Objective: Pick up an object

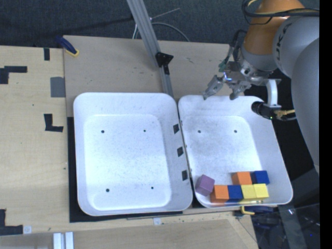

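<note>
Approach step: gripper (222,91) spread, empty, above right bin's (270,139) far edge; next, descent needed toward blocks (241,187) at its near edge.

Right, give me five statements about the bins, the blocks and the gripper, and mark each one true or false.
1. The blocks lie in the right bin. True.
2. The purple block sits at the left end of the cluster, beside an orange block. True.
3. The gripper holds a yellow block between its fingers. False: its fingers are spread with nothing between them, up at the bin's far edge, and the yellow blocks lie in the near corner.
4. The left bin holds the blue blocks. False: the blue blocks are in the right bin.
5. The gripper hangs directly over the cluster of blocks. False: it is at the opposite, far side of the bin.
</note>
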Controlling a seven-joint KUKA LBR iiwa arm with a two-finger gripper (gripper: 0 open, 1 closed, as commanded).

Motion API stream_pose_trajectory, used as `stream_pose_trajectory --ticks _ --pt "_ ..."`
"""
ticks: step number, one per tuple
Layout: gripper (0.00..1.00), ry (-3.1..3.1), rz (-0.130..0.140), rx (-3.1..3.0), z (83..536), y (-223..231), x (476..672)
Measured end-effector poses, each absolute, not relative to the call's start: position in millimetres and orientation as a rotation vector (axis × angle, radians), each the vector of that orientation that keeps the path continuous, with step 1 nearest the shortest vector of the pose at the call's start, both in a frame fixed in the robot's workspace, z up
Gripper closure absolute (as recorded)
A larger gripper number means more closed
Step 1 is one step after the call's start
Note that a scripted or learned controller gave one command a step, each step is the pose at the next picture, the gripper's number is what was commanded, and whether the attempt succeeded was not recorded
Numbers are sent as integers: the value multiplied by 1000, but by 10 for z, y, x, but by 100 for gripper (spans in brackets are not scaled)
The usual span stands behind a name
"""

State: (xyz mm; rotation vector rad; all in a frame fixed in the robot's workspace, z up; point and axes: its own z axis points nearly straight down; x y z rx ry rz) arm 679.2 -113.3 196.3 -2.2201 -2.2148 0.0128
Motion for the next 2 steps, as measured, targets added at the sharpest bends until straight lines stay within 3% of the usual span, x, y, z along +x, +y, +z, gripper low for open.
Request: stream_pose_trajectory --ticks 1,2 --pt "0 -2229 -9 -2224 4162 -986 6704" --pt "0 -2217 11 -2217 2452 -1256 6801"
